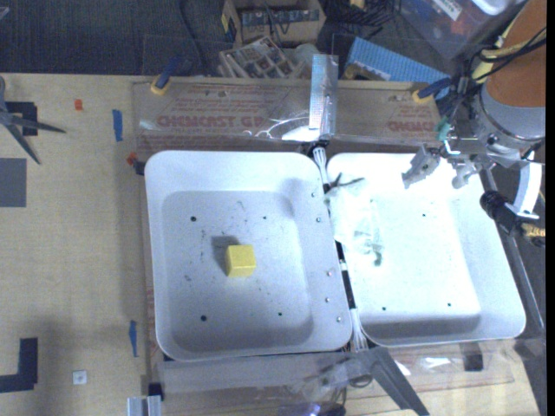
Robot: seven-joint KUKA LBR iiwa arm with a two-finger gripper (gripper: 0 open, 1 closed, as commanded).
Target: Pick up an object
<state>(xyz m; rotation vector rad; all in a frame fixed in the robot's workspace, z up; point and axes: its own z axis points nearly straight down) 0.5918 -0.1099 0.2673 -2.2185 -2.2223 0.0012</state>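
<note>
**Desk:** Where does the rig stand?

**Operator:** I see the gripper [438, 165] at the upper right of the frame, over the far rim of the right bin [486, 315]. Its fingers [416, 168] stand spread apart with nothing between them. The yellow block [241, 260] sits alone near the middle of the left bin [173, 189], well apart from the arm.

**Desk:** What could spoil the pick?

**Operator:** My worry is the crossing. The arm has to travel toward frame left over the raised rims where the two bins meet, and a low pass could clip them or snag the dark cable [342, 183] lying at that seam. The block is small with flat faces; I judge that a descent slightly off centre would push it across the smooth floor, and the fingers would close on air.

**Desk:** Anything else?

**Operator:** The clear plastic scrap [368, 237] in the right bin could draw a wasted grasp.
</note>
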